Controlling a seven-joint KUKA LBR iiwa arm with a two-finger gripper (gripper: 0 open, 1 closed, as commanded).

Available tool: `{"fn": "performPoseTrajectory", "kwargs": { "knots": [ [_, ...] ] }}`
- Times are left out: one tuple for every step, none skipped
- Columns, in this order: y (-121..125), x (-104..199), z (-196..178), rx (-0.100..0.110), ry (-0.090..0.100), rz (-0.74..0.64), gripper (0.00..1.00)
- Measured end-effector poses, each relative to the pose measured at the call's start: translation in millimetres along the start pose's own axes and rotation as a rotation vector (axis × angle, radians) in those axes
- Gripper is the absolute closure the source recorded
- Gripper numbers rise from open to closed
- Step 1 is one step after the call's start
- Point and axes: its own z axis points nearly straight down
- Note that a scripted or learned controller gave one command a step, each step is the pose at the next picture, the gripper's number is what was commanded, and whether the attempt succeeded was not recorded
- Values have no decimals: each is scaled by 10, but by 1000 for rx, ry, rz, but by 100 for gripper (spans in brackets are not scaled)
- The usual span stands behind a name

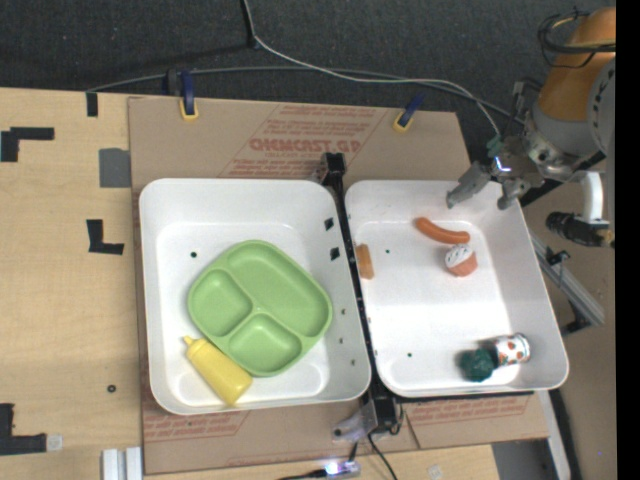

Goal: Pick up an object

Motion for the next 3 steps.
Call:
{"fn": "performPoseTrajectory", "kwargs": {
  "knots": [
    [34, 6, -100, -15, -3, -4, 0],
    [6, 70, 529, -9, -3, -5, 0],
    [15, 74, 1050, -16, -6, -5, 0]
  ]
}}
